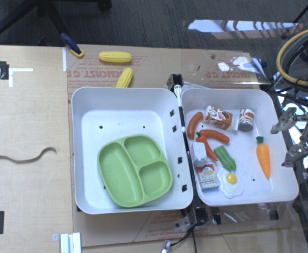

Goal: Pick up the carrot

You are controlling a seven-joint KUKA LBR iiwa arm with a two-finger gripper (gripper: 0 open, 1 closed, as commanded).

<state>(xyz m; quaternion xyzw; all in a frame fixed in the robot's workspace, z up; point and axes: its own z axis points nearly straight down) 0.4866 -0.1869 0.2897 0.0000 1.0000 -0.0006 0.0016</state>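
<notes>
From the camera view, the carrot (263, 158) lay in the right bin (280, 191), near that bin's right wall, leafy end pointing away from the camera. Left of the carrot sat a fried egg (230, 183), a green pepper (225, 157) and two sausages (212, 135). The claw (296, 138) hovered just right of the carrot, outside the bin wall; whether it was wide or narrow could not be told.

Landmark = right bin (280, 141). Carrot (263, 158) is lying inside it, toward its right wall. Fried egg (231, 184) is sitting near its front edge, carton (208, 177) just left of the egg. Two sausages (212, 135) are lying in its left part, a can (246, 119) resting toward its back wall. Left bin (82, 141) is sitting directly left of it, touching, holding a divided plate (135, 169). Two corn cobs (115, 57) are lying behind the left bin.
</notes>
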